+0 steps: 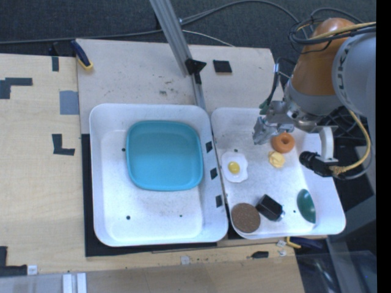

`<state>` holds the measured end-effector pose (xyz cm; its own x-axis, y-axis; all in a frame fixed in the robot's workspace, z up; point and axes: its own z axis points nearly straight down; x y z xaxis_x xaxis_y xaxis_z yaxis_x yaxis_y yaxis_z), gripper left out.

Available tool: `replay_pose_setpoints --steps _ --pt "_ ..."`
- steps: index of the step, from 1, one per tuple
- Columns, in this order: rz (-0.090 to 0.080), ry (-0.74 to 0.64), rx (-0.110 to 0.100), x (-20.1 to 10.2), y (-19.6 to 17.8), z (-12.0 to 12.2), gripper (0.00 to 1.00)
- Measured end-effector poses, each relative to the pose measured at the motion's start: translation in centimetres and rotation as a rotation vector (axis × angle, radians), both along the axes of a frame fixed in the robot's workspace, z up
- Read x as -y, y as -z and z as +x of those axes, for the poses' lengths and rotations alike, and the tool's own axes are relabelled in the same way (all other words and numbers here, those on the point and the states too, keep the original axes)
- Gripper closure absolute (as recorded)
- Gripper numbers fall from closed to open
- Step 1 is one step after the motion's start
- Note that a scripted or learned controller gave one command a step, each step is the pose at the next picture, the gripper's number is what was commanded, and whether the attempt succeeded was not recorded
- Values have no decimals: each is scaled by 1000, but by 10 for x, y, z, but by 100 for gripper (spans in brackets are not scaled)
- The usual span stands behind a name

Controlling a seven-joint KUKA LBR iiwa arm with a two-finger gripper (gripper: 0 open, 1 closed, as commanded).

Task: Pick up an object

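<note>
My gripper (264,132) hangs over the upper middle of the right bin (244,118), its grey fingers pointing down and left; nothing shows between them. Just to its right lies an orange donut-shaped toy (283,143), with a small yellow piece (277,159) below it. A fried-egg toy (234,166) rests near the bin's left wall. Along the near side sit a brown round cookie (245,217), a black block (269,207) and a dark green piece (306,205).
The left bin (110,218) holds a turquoise square plate (164,155). A slanted metal post (177,35) rises behind the bins. Cables and a black fitting (317,163) hang at the right bin's far right edge.
</note>
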<state>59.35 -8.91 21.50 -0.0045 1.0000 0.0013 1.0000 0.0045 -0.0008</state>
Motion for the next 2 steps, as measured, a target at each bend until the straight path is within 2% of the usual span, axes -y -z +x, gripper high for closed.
replay_pose_setpoints --steps 1,2 --pt "0 0 0 -50 7 -6 100" --pt "0 1 1 -101 -9 -12 100"
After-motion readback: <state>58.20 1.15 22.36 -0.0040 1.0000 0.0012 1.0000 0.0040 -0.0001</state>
